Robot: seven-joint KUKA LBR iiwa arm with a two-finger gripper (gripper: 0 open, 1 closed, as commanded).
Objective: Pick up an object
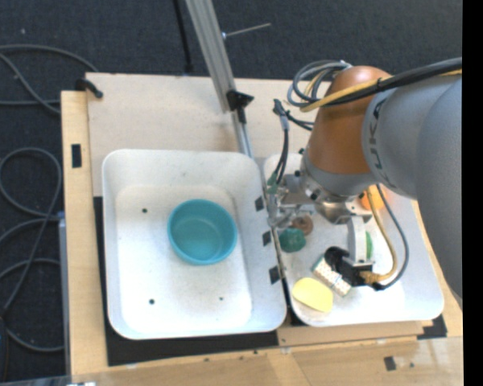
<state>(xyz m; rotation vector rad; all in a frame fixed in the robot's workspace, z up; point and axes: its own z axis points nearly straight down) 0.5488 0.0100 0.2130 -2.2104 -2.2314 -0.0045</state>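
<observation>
My gripper (288, 214) hangs low over the left side of the right bin (402, 308), close to the wall between the two bins. Just below it lie a small dark green round object (291, 240) and a brown object (303, 224), both partly hidden by the gripper. A pale yellow rounded object (311, 294) rests near the front of the right bin. An orange object (377, 200) and a green object (369, 244) peek out from under the arm. A teal bowl (202, 231) sits upright in the middle of the left bin (133, 296).
A slanted metal rail (213, 47) rises behind the bins, ending near the right bin's back left corner. The grey and orange arm (362, 135) covers the back of the right bin. Cables lie on the dark floor to the left.
</observation>
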